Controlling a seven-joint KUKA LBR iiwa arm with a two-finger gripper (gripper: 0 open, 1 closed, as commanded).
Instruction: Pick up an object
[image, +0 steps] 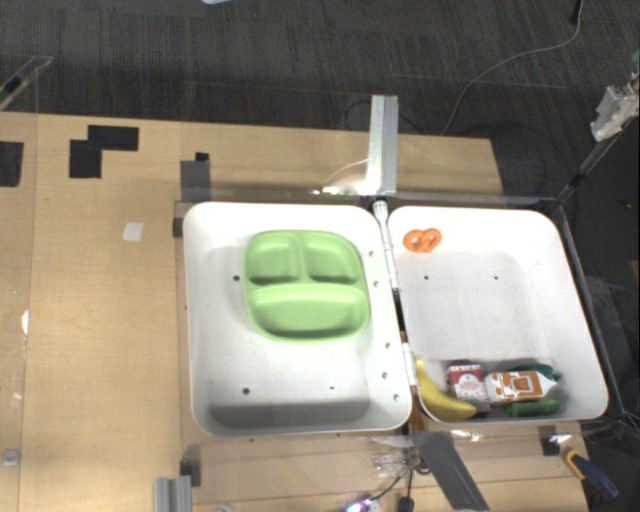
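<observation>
Green divided plate (305, 283) lies in the left bin (215, 400), while a banana (440, 398), cartons (505, 384) and an orange pretzel-shaped toy (422, 240) wait in the right bin (500, 290) for picking.

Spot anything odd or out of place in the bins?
Nothing spilled or damaged. The green tray sits slightly askew in the left bin. In the right bin, the banana and cartons are crowded along the near wall, and the orange pretzel lies alone at the far corner.

Green tray (304, 284), yellow banana (440, 398)
</observation>
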